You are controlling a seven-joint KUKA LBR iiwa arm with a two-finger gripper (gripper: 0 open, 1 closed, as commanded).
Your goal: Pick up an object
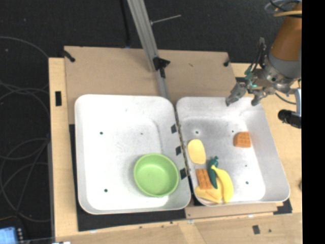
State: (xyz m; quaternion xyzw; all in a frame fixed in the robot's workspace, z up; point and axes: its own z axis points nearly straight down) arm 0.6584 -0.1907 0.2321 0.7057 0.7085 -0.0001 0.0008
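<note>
Two white bins on the table point(58, 151), we see the gripper point(245, 96) above the right bin point(264, 187) at its far edge, jaws spread and holding nothing, orange block point(242, 140) inside that bin below the gripper, green bowl point(156, 174) in the left bin point(101, 136).

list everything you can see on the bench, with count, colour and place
bins: 2, white, side by side on the bench
bowl: 1, green, near corner of the left bin
banana: 1, yellow, near edge of the right bin
yellow oval piece: 1, pale yellow, right bin beside the divider
orange block: 1, right bin, toward its right side
waffle-like piece: 1, orange-brown, beside the banana
metal pole: 1, grey, behind the bins
arm: 1, grey with orange band, right
end effector: 1, above the right bin's far edge, open
</note>
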